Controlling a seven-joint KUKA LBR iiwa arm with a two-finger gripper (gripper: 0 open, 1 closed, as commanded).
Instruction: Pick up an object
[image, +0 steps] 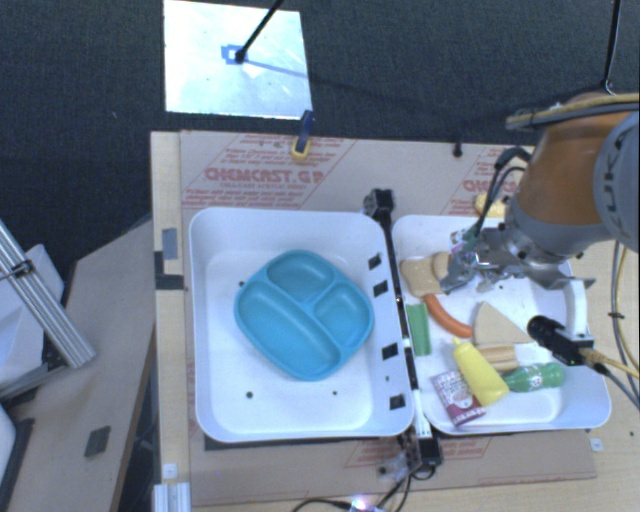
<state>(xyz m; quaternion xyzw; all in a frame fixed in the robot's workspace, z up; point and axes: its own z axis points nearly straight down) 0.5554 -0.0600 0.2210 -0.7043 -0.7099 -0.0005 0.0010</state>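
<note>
White right bin (590, 405) is crowded: orange carrot-like stick (447, 314), green piece (418, 329) by the divider, tan wedge (497, 325), yellow bottle (478, 369), green bottle (533, 377), red-and-white packet (457, 392), pale bun-like item (420, 272). Gripper (465, 268) sits low over the bin's upper-left area, just beside the bun and above the carrot end. Can't tell from this angle if it's open or closed; nothing visibly between the fingers.

Risks, as I read it: items touch or nearly touch, so a descent could pinch two at once or shove the carrot into the divider wall. Bun is soft-looking, may squash or slip. Divider clips (379, 290) sit close to the gripper's left.

Open room: right bin's upper right, plus the left bin (215, 400) around the blue plate (303, 313).
</note>
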